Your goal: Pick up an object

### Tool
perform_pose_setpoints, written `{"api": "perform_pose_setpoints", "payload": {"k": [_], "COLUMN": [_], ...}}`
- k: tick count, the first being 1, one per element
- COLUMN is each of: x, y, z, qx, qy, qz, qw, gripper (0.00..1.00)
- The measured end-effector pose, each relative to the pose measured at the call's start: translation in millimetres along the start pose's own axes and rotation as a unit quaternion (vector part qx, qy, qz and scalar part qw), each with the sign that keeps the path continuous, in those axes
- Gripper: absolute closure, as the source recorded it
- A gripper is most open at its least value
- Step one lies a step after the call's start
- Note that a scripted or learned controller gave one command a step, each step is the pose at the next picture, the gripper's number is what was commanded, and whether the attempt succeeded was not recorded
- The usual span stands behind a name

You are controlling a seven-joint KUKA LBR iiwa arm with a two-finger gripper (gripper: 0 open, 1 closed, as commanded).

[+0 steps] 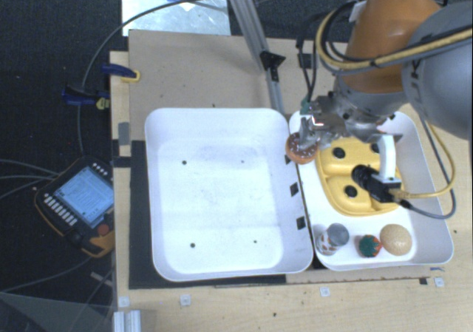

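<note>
While reaching from the right, the arm [414, 42] overhangs the right bin [436, 249]

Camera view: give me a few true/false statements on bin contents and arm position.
1. The yellow object lies in the right bin. True.
2. The left bin holds three small objects. False: the three small objects, grey piece, green and red ball and beige egg, sit along the right bin's near edge.
3. The arm is over the right bin. True.
4. The end effector hangs above the left bin's centre. False: it is at the right bin's far left corner, by a brown round object.
</note>
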State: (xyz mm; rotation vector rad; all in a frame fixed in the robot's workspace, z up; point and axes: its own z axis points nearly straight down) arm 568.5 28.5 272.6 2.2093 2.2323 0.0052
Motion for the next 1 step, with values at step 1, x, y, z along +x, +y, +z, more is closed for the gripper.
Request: {"api": "perform_pose_setpoints", "payload": {"k": [1], "x": [45.0], "y": [2.6], "z": [7.1], "qx": [0.001], "qy": [0.000], "qz": [0.001], "qw": [1.0000], "gripper": [1.00]}}
